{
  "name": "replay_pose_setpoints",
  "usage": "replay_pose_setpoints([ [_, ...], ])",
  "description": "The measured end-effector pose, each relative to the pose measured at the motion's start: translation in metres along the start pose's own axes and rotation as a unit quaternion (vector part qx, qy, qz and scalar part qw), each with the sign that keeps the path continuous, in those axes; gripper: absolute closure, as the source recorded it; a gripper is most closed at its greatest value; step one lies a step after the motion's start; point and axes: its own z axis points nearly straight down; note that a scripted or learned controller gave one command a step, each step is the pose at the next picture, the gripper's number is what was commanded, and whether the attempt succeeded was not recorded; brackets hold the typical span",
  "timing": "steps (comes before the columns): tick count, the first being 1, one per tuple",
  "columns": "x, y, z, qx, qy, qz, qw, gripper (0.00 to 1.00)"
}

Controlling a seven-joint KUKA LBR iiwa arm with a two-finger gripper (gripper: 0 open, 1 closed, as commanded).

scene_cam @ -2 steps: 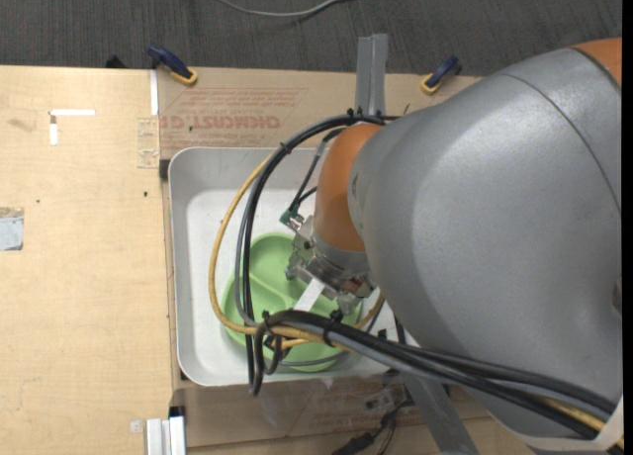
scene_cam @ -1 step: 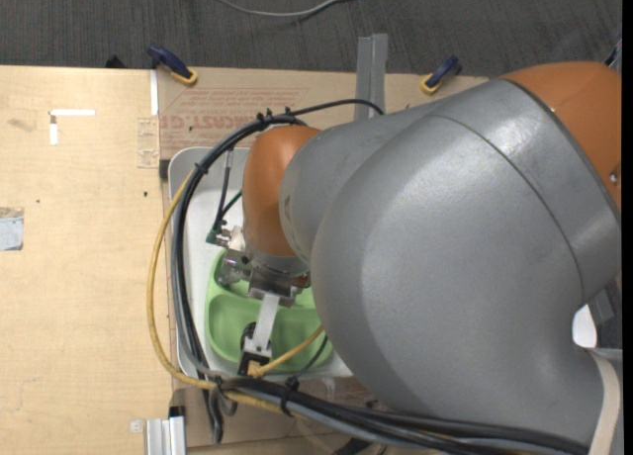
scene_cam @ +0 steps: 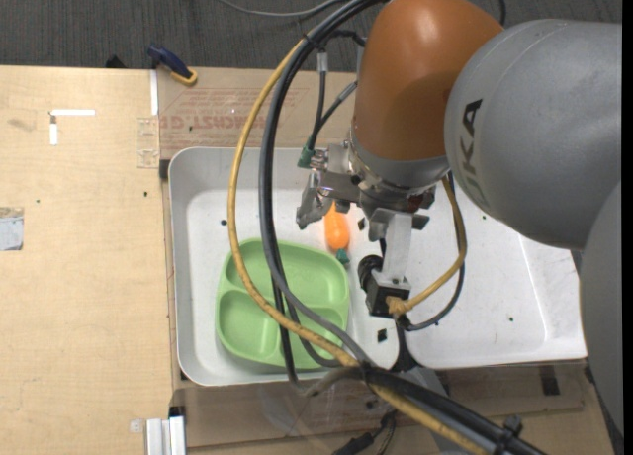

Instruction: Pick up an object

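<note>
A small orange object (scene_cam: 337,233) with a teal bit at its lower end sits just past the far right corner of a green divided plate (scene_cam: 259,317) in the left white bin (scene_cam: 190,245). My gripper (scene_cam: 334,214) hangs straight over the orange object, right at its top, under the big orange wrist band. The wrist hides much of the gripper. Whether the orange object is touched or held cannot be told.
The right white bin (scene_cam: 514,295) lies under the arm. Yellow and black cables (scene_cam: 259,245) loop down over the green plate and out past the bin's near rim. A blue and yellow clamp (scene_cam: 171,62) lies beyond the bins. Bare wooden bench (scene_cam: 79,245) spreads to the left.
</note>
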Motion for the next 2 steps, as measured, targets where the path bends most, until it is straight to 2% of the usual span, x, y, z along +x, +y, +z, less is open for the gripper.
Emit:
replay_pose_setpoints([
  [1,0.068,-0.018,-0.038,0.000,-0.001,0.236,0.9718,0.00],
  [2,-0.028,0.018,0.038,0.001,-0.001,0.097,0.9953,0.00],
])
